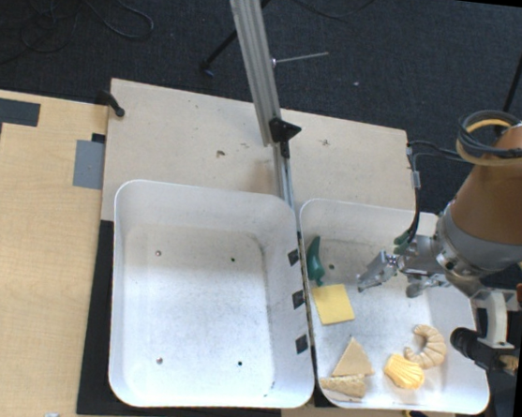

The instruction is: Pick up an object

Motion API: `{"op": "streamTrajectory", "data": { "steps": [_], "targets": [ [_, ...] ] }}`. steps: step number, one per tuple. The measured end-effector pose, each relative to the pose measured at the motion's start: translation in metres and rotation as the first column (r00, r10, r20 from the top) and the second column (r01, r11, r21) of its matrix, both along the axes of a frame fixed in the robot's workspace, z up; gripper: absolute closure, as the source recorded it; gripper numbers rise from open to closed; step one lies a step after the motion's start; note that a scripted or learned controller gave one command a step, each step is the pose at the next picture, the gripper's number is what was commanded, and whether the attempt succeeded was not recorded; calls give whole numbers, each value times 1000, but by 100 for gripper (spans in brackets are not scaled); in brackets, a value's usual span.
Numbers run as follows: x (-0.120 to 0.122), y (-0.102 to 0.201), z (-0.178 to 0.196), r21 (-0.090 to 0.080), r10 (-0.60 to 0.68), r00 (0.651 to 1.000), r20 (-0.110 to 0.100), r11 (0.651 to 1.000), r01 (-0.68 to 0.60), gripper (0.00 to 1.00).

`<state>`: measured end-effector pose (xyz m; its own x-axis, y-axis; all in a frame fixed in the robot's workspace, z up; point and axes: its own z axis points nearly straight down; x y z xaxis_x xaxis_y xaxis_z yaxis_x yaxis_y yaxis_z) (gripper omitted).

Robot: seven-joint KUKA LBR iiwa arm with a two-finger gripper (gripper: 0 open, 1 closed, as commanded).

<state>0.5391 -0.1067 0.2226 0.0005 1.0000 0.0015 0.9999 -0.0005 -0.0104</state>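
- Arm is reaching in from the right; gripper [395,271] is hanging over the right bin [464,400], above its upper middle.
- Nothing is showing between the fingers, so it is carrying nothing. Whether they are spread or closed, I cannot tell from this angle.
- Candidates are all lying in the right bin: yellow square [333,304] near the divider, green piece [313,259] against the divider wall, tan wedge [353,360] with a crust piece [345,384] touching it at the front, yellow shell [404,372] and curled pastry [429,345] just beside each other.
- Yellow square is nearest and lying apart from the others; I'd be targeting that.
- It looks flat, so descend fully and centre over it before closing.
- Steer clear of the divider wall and its black clips [296,278].
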Motion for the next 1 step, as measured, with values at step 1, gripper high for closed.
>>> {"op": "streamTrajectory", "data": {
  "steps": [1],
  "targets": [
    [-4,3,-65,1,0,1000,0,1000,0,0]
  ]
}}
